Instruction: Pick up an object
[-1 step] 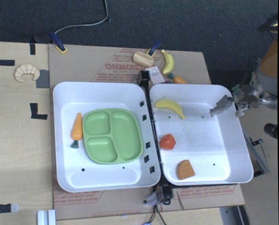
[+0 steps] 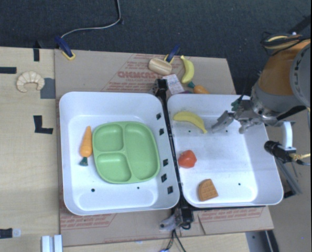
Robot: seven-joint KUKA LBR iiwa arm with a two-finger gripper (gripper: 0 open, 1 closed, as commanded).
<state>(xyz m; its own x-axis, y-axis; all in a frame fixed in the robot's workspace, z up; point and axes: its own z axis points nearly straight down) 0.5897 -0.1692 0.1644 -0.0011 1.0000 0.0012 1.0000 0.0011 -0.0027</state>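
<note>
Camera view: cardboard (image 2: 129, 75) under the bins reads "CHEMCRAFT".

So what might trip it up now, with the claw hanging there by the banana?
The gripper sits off to the side of the banana, not over it, so a grab could close on air. The banana lies near the right bin's back wall, which may crowd the fingers. Its curved shape could slip.
</note>
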